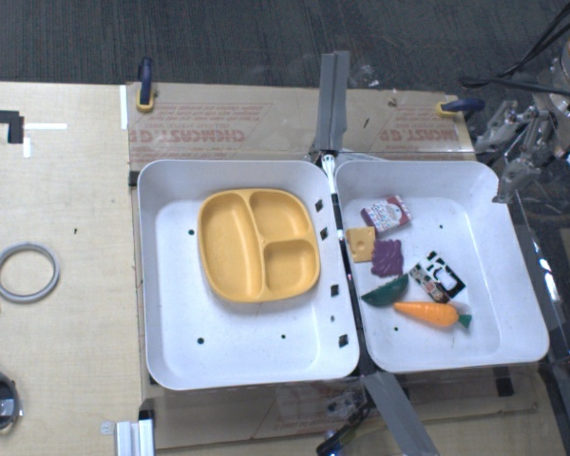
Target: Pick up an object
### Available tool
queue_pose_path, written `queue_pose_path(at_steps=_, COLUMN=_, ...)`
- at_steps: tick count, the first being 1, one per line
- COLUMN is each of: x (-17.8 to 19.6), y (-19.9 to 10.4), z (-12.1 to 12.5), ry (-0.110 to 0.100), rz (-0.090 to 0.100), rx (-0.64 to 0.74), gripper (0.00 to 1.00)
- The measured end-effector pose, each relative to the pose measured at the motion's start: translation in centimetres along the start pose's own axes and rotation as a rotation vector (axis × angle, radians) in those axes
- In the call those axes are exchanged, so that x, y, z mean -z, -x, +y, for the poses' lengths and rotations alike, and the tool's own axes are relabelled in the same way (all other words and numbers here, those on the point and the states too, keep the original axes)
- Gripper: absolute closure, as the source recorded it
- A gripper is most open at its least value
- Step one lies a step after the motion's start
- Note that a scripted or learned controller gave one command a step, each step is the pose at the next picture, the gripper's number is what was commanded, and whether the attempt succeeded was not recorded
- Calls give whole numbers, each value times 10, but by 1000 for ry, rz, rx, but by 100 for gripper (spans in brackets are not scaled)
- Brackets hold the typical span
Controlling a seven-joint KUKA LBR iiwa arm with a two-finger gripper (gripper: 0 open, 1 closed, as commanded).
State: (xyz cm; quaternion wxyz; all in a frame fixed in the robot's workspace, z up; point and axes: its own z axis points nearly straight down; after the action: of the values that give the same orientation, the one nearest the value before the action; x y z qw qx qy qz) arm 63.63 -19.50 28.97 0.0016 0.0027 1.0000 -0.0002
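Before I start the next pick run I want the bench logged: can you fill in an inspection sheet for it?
Surface: two white bins side by side, left bin and right bin, on a bench.
Job's things: right bin holds toy carrot, green piece, purple piece, yellow block, pink packet, black-and-white card.
Clutter: yellow divided plate in left bin; grey tape ring on bench.
Hand: nothing seen.
Cables: dark cables upper right.
Surroundings: cardboard behind bins, two clamps.
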Motion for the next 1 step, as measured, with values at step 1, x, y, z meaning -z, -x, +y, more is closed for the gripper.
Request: queue_pose_path(at_steps=1, x=-145, y=-34, z=14, ry=0, rz=1, rx=-76, gripper=0)
